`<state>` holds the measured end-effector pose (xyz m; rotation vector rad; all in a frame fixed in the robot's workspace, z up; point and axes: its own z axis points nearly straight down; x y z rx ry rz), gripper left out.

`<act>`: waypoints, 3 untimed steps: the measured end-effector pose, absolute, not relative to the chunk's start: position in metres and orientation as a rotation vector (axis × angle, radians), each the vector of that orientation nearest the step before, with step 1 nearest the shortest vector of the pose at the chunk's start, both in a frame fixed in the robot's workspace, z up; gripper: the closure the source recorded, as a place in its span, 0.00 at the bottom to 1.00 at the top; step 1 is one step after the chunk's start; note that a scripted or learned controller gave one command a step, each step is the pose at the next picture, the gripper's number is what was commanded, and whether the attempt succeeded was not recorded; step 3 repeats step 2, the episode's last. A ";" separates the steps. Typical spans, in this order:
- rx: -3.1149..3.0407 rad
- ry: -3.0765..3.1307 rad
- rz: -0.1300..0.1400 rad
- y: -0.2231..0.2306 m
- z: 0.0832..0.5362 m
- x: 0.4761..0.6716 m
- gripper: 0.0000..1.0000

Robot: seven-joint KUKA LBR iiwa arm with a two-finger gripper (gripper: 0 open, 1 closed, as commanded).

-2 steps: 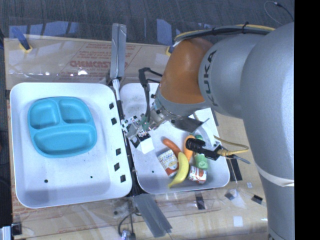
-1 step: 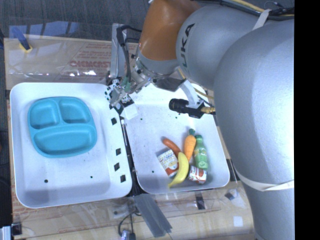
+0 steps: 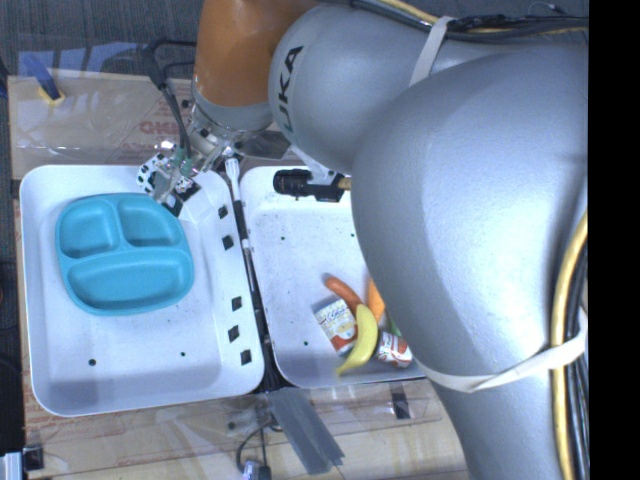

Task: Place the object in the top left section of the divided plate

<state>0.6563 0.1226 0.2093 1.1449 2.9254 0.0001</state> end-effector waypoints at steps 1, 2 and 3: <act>1.244 2.884 0.000 0.216 0.200 0.646 1.00; 1.244 2.883 0.001 0.216 0.201 0.646 0.00; 1.244 2.883 0.001 0.216 0.201 0.646 0.00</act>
